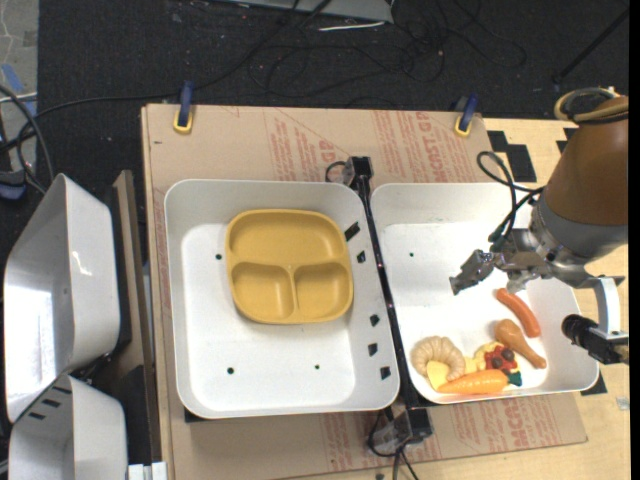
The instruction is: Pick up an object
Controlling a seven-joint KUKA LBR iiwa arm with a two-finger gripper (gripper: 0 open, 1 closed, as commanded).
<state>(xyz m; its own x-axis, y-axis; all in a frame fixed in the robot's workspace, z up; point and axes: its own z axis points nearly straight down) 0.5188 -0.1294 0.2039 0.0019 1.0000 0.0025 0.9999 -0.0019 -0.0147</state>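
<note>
Here, the red plastic sausage point(517, 311) lay in the right shallow white bin point(440, 208), long axis running ten to four o'clock. At its six o'clock sat an orange carrot point(476, 382). The left white bin point(200, 368) held a yellow divided plate point(290, 265). The grey two-finger gripper point(470, 274) hung with fingers parted, grasping nothing.
</note>
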